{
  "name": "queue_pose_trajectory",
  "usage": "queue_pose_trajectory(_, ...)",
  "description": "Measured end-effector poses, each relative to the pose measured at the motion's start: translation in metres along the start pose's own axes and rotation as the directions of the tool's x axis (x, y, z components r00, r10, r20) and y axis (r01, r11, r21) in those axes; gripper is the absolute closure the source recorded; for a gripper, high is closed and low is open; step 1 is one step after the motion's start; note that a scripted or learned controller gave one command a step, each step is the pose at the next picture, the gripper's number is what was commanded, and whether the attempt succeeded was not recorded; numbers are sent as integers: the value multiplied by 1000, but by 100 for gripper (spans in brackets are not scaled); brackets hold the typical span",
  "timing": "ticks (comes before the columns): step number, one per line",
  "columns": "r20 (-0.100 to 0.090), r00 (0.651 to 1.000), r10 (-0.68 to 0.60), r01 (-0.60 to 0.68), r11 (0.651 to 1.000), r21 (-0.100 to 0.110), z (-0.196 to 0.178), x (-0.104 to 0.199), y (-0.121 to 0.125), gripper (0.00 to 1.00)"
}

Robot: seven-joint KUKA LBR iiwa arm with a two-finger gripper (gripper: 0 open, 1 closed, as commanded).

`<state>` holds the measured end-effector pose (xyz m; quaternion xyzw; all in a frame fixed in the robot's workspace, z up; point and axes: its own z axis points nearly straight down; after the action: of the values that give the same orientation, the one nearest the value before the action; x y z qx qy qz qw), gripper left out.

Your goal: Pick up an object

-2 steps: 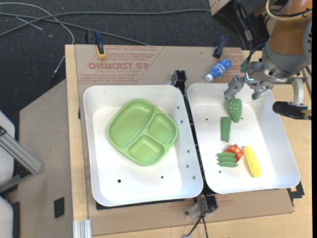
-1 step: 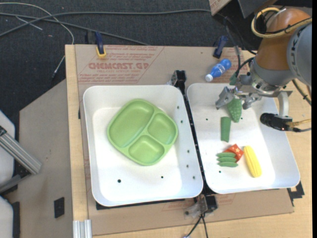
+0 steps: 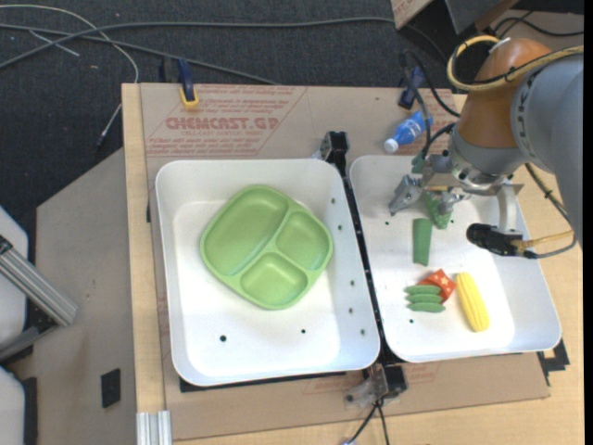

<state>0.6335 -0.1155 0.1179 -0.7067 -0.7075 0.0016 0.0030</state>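
One corn cob (image 3: 473, 301), one green tray (image 3: 267, 246), two bins (image 3: 176, 193).

Arm reaching over the right bin, green divided plate in the left bin.

The tool (image 3: 428, 196) hangs above the upper part of the right bin (image 3: 542, 332), just over a green stick-shaped piece (image 3: 422, 241) (upright in the view). Nearer the front lie a green pea pod (image 3: 424, 298), a red piece (image 3: 440, 281) and a yellow corn cob (image 3: 472, 301). The green divided plate (image 3: 266, 246) sits mid left bin (image 3: 176, 248).
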Motion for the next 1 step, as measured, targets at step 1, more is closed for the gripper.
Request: queue_pose_trajectory(1,0,1000,1,-1,1000,0,35,1,-1,0)
